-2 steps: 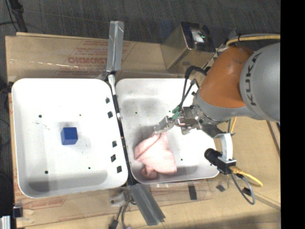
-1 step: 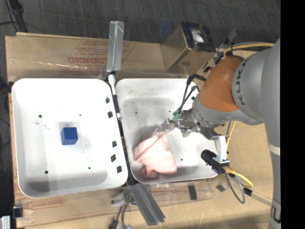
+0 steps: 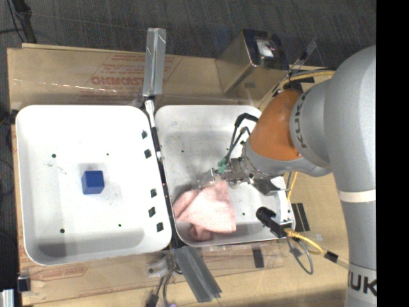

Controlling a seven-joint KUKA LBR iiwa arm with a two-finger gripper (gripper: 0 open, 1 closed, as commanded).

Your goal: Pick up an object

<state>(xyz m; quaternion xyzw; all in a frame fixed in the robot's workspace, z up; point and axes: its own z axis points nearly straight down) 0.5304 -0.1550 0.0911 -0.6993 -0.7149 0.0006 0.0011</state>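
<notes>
Look to the lower middle of the frame: a crumpled pink cloth (image 3: pixel 204 213) lies in the right bin (image 3: pixel 192 130), bunched against its near wall, one corner drawn up toward the centre of the frame. That raised corner meets the pincer (image 3: pixel 225 171), which sits low in the bin at the end of the arm (image 3: pixel 307 139) reaching in from the right. Most likely the cloth peaks there because the pincer has it pinched or pressed at that corner, but the wrist and its cables cover the tip, so you cannot tell how far apart the pincer stands or whether it truly has any fabric in it. In the left bin (image 3: pixel 38 235), left of centre, a small blue cube (image 3: pixel 93 181) sits alone on the floor, well apart from the arm. Judge the cloth as the target here; treat the grasp as unproven until the fabric visibly hangs from the pincer.
</notes>
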